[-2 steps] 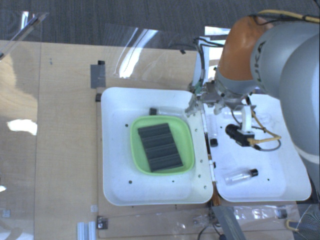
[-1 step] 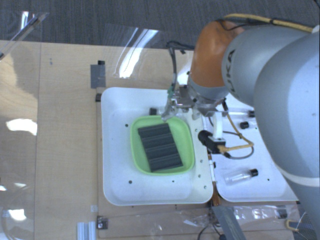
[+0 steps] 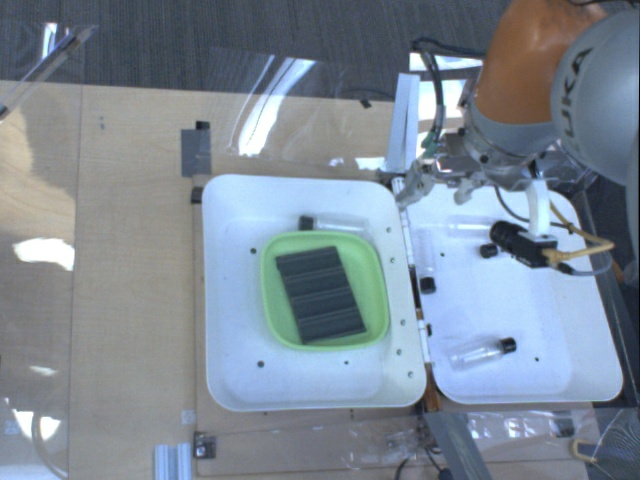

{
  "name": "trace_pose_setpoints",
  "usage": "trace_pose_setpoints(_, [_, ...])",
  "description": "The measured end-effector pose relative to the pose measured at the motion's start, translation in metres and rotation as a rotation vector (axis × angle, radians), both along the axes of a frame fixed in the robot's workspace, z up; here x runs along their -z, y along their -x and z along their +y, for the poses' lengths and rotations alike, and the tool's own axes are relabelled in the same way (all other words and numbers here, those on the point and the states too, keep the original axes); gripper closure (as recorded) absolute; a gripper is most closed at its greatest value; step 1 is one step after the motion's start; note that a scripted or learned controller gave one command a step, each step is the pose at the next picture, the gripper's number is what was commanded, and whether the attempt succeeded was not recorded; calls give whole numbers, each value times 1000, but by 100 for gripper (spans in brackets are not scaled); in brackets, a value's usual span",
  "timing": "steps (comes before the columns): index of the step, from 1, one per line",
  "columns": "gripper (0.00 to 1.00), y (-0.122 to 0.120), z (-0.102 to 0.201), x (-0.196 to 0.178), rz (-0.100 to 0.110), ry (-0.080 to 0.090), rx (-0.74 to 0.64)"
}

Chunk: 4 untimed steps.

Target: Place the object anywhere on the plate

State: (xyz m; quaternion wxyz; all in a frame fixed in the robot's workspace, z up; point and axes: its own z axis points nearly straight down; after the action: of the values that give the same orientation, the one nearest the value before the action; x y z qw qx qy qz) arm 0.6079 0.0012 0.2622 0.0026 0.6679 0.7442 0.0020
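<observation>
overhead, a tan bench (image 3: 110, 298) bears two white bins (image 3: 230, 368); whether the tool is spread, cannot tell.

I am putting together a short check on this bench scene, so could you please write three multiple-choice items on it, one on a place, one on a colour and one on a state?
1. Where does the green plate sit?
A. in the left bin
B. in the right bin
C. on the bare bench

2. What colour is the ribbed block?
A. red
B. dark grey
C. yellow

3. How does the clear vial with the black cap rest?
A. upright
B. on the plate
C. on its side in the right bin

Answers:
1 A, the plate lies in the left bin.
2 B, the block is dark grey against the green.
3 C, the vial lies flat on the bin floor.
</observation>
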Motion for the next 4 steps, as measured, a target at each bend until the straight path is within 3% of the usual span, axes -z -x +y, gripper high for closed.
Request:
trace_pose_setpoints(1, [0, 36, -48, 69, 6, 0, -17])
trace_pose_setpoints(2, [0, 70, -80, 80, 6, -1, 8])
trace_pose_setpoints(3, [0, 119, -132, 91, 7, -1, 109])
trace_pose_setpoints(4, [0, 119, -186, 102, 4, 0, 144])
